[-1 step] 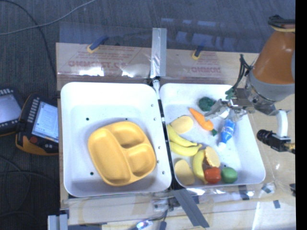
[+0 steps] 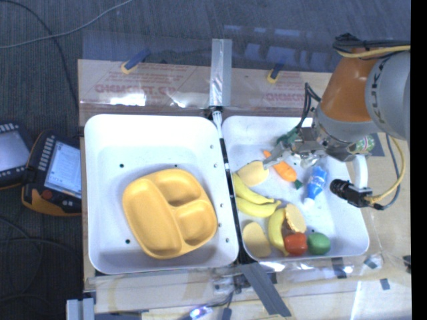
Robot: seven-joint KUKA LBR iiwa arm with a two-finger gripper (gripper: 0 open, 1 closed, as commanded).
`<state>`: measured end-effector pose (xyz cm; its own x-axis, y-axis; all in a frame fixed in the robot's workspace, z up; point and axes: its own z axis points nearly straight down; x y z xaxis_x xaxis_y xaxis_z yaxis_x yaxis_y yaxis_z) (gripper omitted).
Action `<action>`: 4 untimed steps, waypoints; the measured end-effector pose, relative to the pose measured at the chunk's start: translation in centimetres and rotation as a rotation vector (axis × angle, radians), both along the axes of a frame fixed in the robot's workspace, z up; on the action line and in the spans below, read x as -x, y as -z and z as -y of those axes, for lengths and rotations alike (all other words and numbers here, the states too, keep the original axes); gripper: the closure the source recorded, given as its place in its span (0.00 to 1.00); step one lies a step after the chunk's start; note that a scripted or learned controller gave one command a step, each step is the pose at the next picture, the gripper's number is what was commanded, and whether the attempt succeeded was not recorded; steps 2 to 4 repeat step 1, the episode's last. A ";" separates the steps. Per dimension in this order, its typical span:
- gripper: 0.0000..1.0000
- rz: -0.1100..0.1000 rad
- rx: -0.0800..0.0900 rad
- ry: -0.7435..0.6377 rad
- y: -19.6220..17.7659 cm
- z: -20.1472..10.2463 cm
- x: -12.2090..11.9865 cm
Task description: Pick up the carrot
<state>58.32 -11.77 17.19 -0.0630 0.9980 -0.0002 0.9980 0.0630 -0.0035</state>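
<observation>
Your gripper (image 2: 298, 151) sits over the right bin (image 2: 347, 242), w/ the carrot (image 2: 285, 171) just below it at 6 o'clock, lying on the bin floor. Can't tell if it's apart or closed. Blue bottle (image 2: 315, 182) at carrot's 3 o'clock, bananas (image 2: 253, 202) at 7. Yellow tray (image 2: 170, 211) in left bin (image 2: 107, 145).

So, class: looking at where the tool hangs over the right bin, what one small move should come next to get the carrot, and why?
Probably a short descent straight onto the carrot. The tool hangs just above and slightly behind it in the right bin, and nothing is seen between its fingers. A blue bottle lies close on one side and a pale round piece on the other, so come down narrowly.
</observation>
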 end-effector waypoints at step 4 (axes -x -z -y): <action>0.00 0.013 0.004 -0.059 8.3 3.6 -5.0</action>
